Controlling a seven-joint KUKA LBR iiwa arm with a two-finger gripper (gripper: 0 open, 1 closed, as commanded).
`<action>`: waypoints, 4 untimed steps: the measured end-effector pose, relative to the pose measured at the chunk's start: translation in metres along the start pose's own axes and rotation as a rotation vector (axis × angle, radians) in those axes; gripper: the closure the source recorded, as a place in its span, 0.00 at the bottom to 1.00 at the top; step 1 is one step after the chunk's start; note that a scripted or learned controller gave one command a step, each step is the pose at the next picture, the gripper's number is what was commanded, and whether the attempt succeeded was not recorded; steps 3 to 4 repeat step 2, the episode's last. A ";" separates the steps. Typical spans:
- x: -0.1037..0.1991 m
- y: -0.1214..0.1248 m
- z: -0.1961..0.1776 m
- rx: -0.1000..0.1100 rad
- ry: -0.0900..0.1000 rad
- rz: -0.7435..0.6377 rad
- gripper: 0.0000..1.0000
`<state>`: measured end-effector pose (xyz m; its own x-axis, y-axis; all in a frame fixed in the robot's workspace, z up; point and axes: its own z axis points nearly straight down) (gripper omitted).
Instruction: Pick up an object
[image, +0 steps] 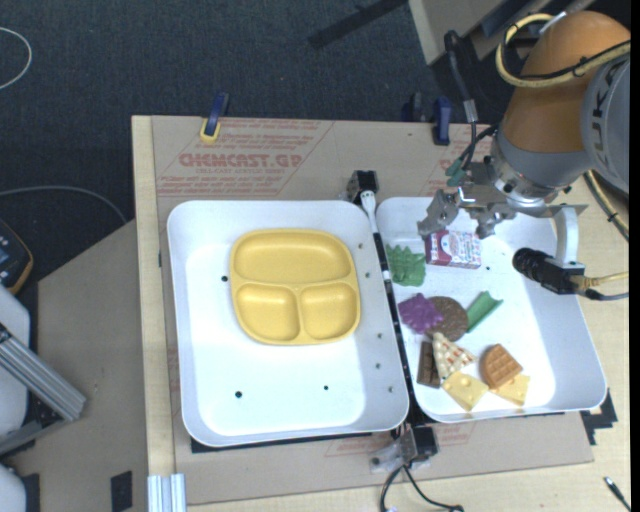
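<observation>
Gripper (462, 212) spread open, holding nothing — poised over the carton (453, 247) near the right bin's (570, 345) back edge. Descend straight, fingers astride the carton, close once level — avoid clipping the green piece (405, 264).

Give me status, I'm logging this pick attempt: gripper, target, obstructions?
Gripper open, over right bin. Pink-and-white carton right below fingers, not gripped. Green toy beside carton's left; other toy foods nearer the front.

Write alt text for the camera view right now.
The grey arm's gripper hangs over a small pink-and-white carton in the right white bin, which also holds toy food pieces. The left white bin holds a yellow three-compartment plastic tray.
</observation>
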<state>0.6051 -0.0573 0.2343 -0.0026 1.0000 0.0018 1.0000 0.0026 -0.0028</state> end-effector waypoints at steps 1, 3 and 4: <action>0.004 0.008 0.000 -0.005 -0.002 0.001 1.00; -0.005 0.002 0.001 -0.001 -0.001 0.003 1.00; -0.005 0.002 0.001 -0.001 -0.001 0.003 1.00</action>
